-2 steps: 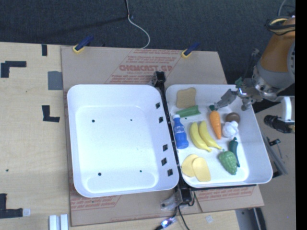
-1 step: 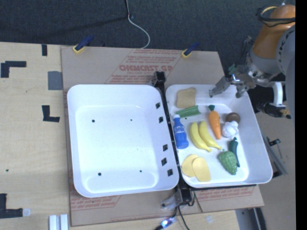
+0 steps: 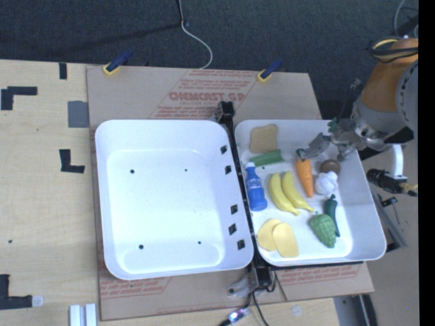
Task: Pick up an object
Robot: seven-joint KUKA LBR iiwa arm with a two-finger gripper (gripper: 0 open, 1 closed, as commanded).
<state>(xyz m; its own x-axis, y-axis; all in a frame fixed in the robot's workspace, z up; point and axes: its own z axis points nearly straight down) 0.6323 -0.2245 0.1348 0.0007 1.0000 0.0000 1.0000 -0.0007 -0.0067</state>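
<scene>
Over at the right bin, I see the toy food lying in a loose cluster. Closest to the pincer is an orange carrot with its green top pointing toward the fingers, lying lengthwise on the white floor. Just beside it to the right sit a small brown round piece and a white bulb like garlic. Two yellow bananas lie side by side left of the carrot, and a blue bottle lies next to them against the dividing wall. Above those I make out a tan bread slice and a green stick-shaped piece. Toward the near edge are two pale yellow rounded pieces, a knobbly green vegetable and a dark green one.

My pincer hangs over the far right part of this bin, fingers spread apart with nothing between them. The grey arm comes in from the right.

The left bin rests alongside on the surface.
</scene>
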